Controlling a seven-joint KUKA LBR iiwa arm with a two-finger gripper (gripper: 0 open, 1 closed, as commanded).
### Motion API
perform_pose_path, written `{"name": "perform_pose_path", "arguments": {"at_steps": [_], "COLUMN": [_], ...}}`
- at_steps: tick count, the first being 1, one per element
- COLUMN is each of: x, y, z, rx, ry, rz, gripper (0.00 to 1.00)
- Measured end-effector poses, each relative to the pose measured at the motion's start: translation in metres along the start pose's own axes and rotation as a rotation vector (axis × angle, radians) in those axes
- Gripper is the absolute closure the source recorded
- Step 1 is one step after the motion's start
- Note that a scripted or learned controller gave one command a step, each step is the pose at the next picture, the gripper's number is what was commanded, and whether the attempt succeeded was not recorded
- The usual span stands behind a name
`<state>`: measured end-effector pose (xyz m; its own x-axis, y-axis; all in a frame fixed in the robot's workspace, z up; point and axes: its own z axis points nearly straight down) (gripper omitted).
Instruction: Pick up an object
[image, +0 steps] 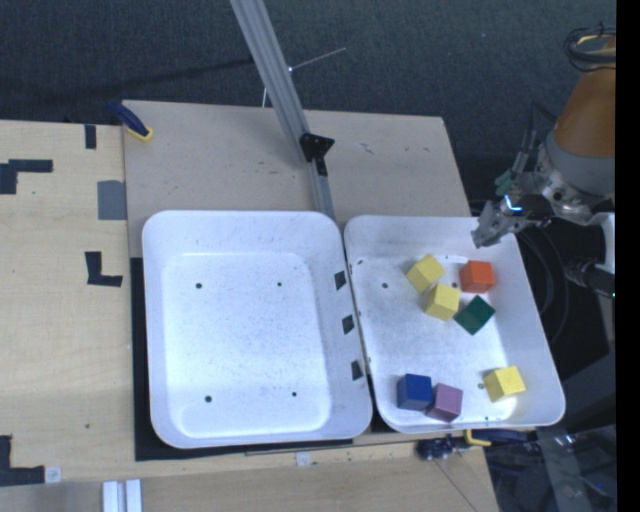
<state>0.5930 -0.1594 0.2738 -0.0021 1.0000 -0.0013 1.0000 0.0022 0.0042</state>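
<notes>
I note the gripper (490, 232) above the bin's (530, 395) far edge; finger state indeterminate; orange cube (477, 275) lies just below.

Grey metal pole (283, 95) slanting over the wooden bench (220, 160), blue-yellow clamp (131, 120) near the far-left corner.

Two glossy white plastic bins (245, 225) sit on a matt, wood-look bench (60, 330) under a metal rail (275, 70).

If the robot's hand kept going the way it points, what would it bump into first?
Probably the orange block. The hand hangs over the right bin's top corner, pointing down and leftward. Height is hard to judge, so it might hit the bin's floor first.
</notes>
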Motion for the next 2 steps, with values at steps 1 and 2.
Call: {"name": "perform_pose_path", "arguments": {"at_steps": [1,2], "x": [0.052,0.100], "y": [0.003,0.012], "z": [0.014,0.028], "rx": [0.005,0.007], "ry": [0.002,0.002], "rz": [-0.004,-0.004], "gripper": [1.00,1.00]}}
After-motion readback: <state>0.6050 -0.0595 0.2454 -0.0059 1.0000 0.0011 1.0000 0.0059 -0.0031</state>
